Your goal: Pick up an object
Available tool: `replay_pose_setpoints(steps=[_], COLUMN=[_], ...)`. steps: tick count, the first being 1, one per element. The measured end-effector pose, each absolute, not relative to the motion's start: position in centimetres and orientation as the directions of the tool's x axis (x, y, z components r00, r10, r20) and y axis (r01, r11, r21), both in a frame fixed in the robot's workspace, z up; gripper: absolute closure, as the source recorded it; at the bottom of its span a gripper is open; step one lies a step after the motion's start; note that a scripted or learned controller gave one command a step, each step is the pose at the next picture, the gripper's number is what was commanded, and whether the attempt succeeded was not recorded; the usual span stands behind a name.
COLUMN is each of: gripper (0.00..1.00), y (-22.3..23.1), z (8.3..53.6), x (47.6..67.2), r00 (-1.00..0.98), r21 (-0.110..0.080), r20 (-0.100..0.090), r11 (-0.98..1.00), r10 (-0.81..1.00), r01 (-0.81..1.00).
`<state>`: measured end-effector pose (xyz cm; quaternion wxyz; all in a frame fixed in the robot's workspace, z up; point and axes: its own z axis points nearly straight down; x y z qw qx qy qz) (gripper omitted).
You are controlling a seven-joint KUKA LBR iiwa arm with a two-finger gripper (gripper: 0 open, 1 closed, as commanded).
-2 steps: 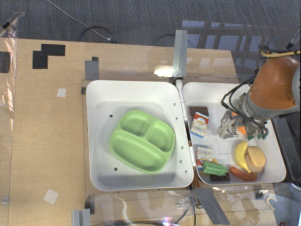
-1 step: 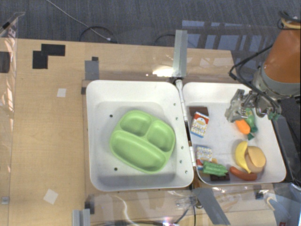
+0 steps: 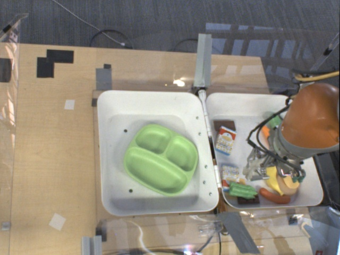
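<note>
While the gripper (image 3: 260, 169) hangs over crowded toys (image 3: 265, 187) in the right bin (image 3: 244, 102), its closure unclear, neighbours may block a grasp.

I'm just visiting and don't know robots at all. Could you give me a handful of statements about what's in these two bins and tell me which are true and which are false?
1. A green divided plate lies in the left bin. True.
2. The arm is over the left bin. False: it is over the right bin.
3. A small carton with red on it lies in the right bin. True.
4. The green plate has two compartments. False: it has three.
5. A red sausage-shaped item lies near the right bin's front edge. True.
</note>
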<state>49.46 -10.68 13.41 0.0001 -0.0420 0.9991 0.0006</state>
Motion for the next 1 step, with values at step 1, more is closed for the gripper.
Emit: replay_pose_setpoints(steps=[1], gripper=[1.00], y=[-3.29], z=[27.81], x=[52.72], r00=[-0.990], r21=[-0.003], r20=[-0.026], r11=[0.990], r10=[-0.140], r01=[-0.140])
